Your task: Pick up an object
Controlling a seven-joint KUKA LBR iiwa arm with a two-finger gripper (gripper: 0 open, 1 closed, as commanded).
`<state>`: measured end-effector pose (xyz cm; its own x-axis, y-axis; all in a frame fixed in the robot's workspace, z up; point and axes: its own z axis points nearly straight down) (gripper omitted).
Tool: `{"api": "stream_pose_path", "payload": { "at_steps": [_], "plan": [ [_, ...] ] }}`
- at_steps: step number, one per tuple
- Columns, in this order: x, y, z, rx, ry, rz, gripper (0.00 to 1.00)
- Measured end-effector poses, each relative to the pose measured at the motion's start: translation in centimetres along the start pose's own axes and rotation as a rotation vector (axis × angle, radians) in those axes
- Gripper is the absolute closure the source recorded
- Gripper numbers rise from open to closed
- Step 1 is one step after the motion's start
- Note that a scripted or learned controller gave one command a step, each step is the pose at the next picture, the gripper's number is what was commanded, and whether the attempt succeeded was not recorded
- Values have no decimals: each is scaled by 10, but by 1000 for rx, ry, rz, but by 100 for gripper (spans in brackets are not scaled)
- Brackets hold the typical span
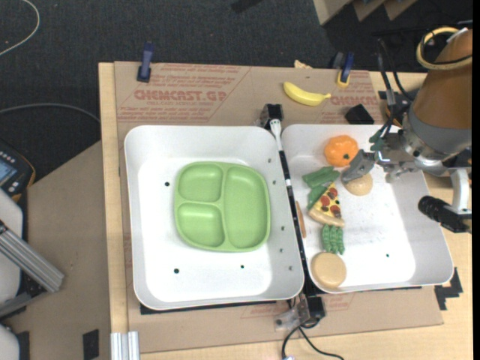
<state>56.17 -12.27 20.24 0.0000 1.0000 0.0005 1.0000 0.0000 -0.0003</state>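
Round tan bun (328,269), matte, lies at the right bin's (420,265) near edge. Pizza slice (327,204) sits mid-bin, a flat wedge, long axis running near-to-far. Hand (358,169) hovers beside a small beige round piece (360,185); grip state unclear.

Banana (306,94) on the cardboard (187,88)

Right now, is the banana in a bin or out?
Out. The banana lies on the brown board beyond the right bin's far rim.
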Motion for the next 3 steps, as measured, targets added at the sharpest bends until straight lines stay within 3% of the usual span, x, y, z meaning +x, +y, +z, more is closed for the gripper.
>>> {"api": "stream_pose_path", "payload": {
  "at_steps": [1,2,3],
  "plan": [
    [32,-1,122,4,3,-1,0],
    [30,0,107,-3,-1,1,100],
    [90,32,11,-13,1,-8,100]
  ]
}}
